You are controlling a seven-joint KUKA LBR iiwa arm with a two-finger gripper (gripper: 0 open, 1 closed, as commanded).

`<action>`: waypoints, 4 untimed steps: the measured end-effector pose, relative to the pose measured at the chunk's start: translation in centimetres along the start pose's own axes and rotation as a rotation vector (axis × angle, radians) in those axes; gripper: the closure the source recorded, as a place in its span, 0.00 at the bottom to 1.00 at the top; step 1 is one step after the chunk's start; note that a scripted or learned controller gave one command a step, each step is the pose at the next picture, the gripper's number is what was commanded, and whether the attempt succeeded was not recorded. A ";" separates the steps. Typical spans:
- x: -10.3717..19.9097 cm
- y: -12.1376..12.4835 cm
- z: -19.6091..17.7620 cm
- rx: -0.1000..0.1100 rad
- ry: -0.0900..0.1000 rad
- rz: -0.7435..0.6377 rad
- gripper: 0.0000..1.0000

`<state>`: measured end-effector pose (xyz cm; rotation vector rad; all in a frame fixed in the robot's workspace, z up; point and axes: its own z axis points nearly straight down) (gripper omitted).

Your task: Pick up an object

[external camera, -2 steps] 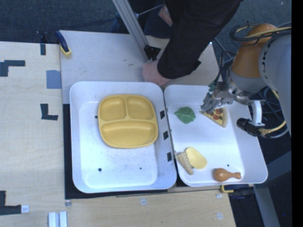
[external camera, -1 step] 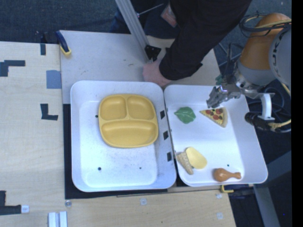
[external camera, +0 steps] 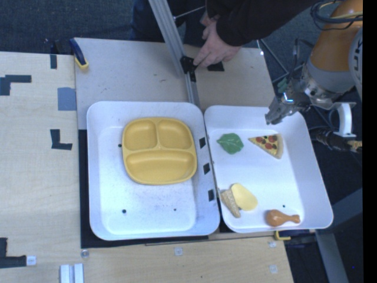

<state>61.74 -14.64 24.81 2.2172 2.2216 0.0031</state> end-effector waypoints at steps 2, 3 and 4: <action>8.7 -2.0 0.0 0.006 0.001 -0.002 1.00; 14.0 -2.1 -0.4 0.005 0.001 -0.003 1.00; 20.1 -2.3 -0.2 0.005 0.002 -0.005 1.00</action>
